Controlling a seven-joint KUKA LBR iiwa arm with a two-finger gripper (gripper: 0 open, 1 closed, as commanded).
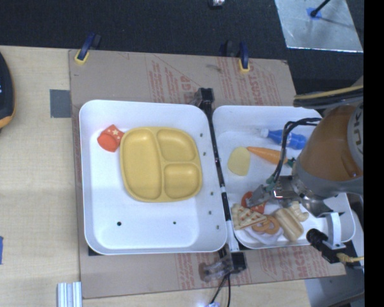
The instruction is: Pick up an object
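Down in the right bin (243, 115), near its front edge, lies a small heap of toy food: a waffle piece (246, 218), a pretzel (266, 225), a hot dog bun (289, 222) and something red (249, 200) behind the waffle. These touch or overlap each other. The gripper (269, 194) is low over this heap, just above the red thing and the waffle. How far its claw is open I cannot tell, and nothing can be seen between the fingers.

Farther back in the same bin a pale yellow block (239, 161) lies near the left wall, an orange carrot (264, 153) just beside it, and a blue thing (287, 137) near the back edge, partly hidden by the arm (329, 152).

Next to it, the left bin (141, 232) holds a yellow divided plate (160, 164) in its back half, with three compartments. A red strawberry (109, 137) lies just beside the plate's left back corner. Both bins stand on a cardboard sheet (147, 75) on the bench (25, 190).
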